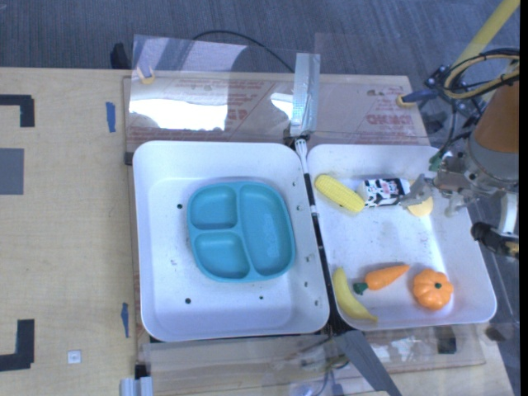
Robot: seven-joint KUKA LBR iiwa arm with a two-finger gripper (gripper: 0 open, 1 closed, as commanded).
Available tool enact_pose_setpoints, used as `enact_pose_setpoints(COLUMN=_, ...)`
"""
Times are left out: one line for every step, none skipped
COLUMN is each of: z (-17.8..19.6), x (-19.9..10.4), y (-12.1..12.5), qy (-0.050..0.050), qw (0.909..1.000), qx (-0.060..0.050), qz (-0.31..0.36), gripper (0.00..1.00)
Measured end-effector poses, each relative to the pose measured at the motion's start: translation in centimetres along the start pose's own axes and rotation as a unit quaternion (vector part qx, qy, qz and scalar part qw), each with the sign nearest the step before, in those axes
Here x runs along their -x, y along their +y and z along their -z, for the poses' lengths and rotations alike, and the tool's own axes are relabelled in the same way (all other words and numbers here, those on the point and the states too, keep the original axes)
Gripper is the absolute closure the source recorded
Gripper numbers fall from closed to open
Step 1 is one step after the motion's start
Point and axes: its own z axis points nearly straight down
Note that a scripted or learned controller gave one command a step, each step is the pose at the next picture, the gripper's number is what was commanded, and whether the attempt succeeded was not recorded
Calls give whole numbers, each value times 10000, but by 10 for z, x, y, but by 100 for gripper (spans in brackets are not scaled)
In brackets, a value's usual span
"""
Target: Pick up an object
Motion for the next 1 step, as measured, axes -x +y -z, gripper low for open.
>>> enact_pose_setpoints(z=54, x=-7, y=43, qy=-25, qw=9991, qx=69, qz=406, gripper=0)
